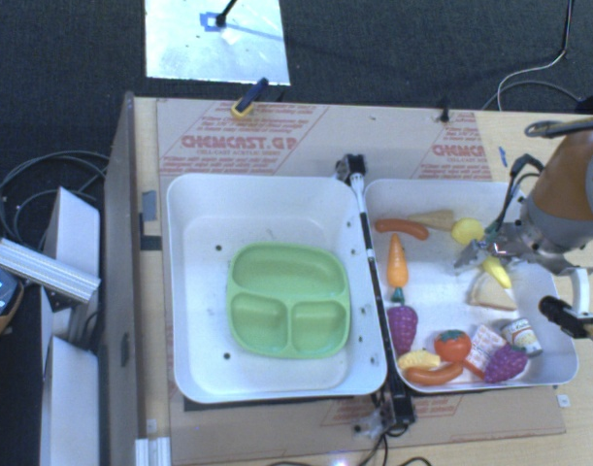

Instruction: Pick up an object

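At the near edge of the right bin (564, 365) lie a toy sausage (434, 376), tomato (452, 344) and purple grapes (506, 363). The hand (482, 253) hovers farther back, its state undeterminable, just above a yellow wedge (497, 273) beside the lemon (467, 230). The wedge appears to be light, rigid, smooth plastic, likely slippery; grip across its narrow flat sides.

Grey robot arm (568, 223) with a rounded orange band above the wrist, thin black cable looping beside it, small silvery metal gripper (474, 254) at the tip
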Robot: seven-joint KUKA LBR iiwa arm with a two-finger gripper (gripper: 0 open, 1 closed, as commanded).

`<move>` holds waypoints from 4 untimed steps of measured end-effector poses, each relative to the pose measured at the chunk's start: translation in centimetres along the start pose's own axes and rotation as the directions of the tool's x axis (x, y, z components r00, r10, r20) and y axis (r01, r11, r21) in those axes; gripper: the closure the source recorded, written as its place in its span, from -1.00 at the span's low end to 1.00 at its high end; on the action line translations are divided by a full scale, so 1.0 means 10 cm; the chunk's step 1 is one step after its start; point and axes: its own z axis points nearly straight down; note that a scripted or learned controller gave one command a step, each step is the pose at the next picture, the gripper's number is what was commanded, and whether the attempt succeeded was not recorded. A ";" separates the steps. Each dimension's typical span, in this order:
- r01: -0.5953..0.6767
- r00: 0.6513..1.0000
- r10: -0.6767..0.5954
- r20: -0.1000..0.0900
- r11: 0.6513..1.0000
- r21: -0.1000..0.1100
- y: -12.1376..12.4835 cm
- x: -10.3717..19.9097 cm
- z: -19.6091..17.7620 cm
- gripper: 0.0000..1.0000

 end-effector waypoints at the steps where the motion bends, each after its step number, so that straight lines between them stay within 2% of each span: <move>1: -0.001 1.000 0.001 0.000 1.000 -0.001 -0.29 0.07 -0.21 -1.00; 2: 0.004 1.000 -0.004 -0.001 1.000 -0.004 0.12 0.62 -0.56 -1.00; 3: 0.000 1.000 0.000 0.002 1.000 -0.003 -0.10 0.33 -0.98 -1.00; 4: -0.001 1.000 0.001 0.001 1.000 -0.001 0.02 0.00 0.00 -1.00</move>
